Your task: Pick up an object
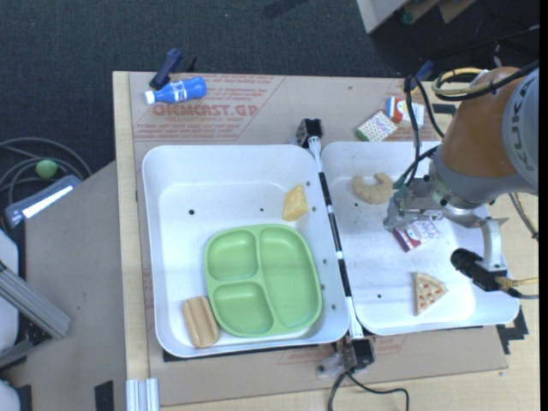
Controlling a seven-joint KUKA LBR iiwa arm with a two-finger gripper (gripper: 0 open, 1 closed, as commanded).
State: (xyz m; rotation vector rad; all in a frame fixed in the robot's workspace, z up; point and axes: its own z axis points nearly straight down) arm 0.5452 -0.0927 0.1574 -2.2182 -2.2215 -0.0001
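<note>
In the right bin [385,306] lie a tan croissant-shaped pastry [373,187], a small red and white packet [414,232] and a pizza slice [427,292]. My gripper [404,215] hangs low over the bin, just left of the packet and below the pastry. The arm's wrist hides the fingers, and part of the packet sits under it. The left bin [171,187] holds a green divided plate [259,279], a yellow cheese wedge [294,203] and a tan bread stick [199,321].
A blue and white bottle [175,89] lies on the bench behind the left bin. A small colourful box [379,125] sits behind the right bin. A black clip [310,131] joins the bins at the back. Cables trail near the right edge.
</note>
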